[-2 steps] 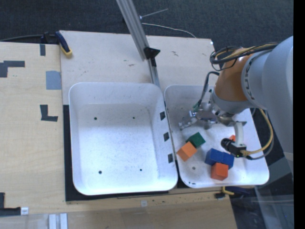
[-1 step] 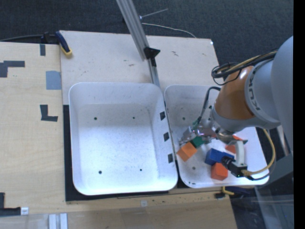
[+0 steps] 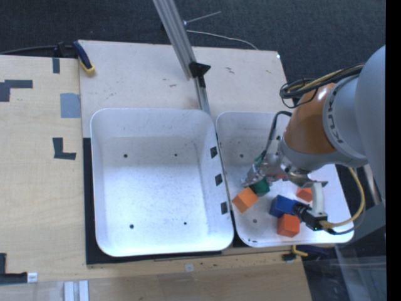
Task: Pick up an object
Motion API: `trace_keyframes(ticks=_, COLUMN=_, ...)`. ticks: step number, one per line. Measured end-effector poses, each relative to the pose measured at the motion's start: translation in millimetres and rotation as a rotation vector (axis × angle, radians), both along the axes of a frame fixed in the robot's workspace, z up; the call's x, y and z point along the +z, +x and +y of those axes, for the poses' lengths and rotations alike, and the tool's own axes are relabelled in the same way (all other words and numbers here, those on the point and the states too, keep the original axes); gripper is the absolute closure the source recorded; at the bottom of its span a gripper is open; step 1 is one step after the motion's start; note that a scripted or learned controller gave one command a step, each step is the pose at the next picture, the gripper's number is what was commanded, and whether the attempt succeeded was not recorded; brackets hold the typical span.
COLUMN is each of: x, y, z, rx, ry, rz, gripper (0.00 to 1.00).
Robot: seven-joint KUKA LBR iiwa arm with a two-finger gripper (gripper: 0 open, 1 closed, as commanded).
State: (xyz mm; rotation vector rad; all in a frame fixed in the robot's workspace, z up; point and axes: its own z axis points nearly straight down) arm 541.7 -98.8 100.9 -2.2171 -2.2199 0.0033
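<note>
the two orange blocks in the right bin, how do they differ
The lighter orange block lies near the right white bin's left wall, just below the gripper; the darker red-orange block lies nearer the bin's front edge, right of it. The lighter one sits beside the green block; the darker one sits just under the blue block. Both are small cube-like blocks resting on the bin floor, not gripped.

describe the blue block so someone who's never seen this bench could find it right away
Start at the right-hand white bin, the one the grey and orange arm reaches into. Near its front edge lies a small cluster of blocks, and the blue block sits in the middle of it. It is the only blue one: an orange block lies to its left, a red-orange block just in front.
</note>
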Motion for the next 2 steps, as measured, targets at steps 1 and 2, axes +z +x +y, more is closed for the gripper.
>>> trace_keyframes(ticks=1, x=95, y=69, z=108, rx=0.01, ry=0.001, rz=-0.012, gripper=1.0)
trace_keyframes(ticks=2, x=158, y=99, z=173, rx=0.008, ry=0.002, rz=-0.011, gripper=1.0)
